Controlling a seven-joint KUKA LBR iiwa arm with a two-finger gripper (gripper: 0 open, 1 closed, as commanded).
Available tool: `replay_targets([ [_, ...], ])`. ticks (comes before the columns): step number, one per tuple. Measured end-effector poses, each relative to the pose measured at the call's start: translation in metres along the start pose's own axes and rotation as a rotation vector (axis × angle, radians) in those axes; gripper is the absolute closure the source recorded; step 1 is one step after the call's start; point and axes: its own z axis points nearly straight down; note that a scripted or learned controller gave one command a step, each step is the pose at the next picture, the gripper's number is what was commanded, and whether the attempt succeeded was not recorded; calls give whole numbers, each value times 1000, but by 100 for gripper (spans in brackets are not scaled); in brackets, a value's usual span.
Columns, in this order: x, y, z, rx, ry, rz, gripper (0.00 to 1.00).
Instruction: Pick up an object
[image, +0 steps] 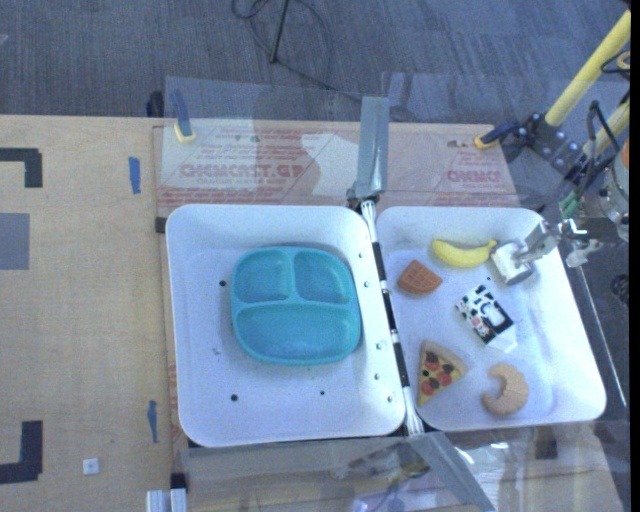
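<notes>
In the right bin (580, 350) lie a yellow banana (462, 252), an orange waffle piece (419, 279), a black-and-white patterned block (484, 313), a pizza slice (437, 371) and a tan croissant (506, 388). My gripper (512, 263) reaches in from the right and hangs low at the banana's right end, just above the patterned block. Nothing shows between its fingers.
The left bin (190, 330) holds a teal divided plate (295, 304). A metal divider (385, 300) runs between the bins. Cables and a yellow bar (590, 75) crowd the upper right. Cardboard (250, 165) lies behind the bins.
</notes>
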Motion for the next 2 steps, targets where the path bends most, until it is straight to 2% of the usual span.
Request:
replay_targets([
  [1, 29, 49, 156, -3, 0, -31, 0],
  [2, 36, -19, 155, -7, -1, -49, 0],
])
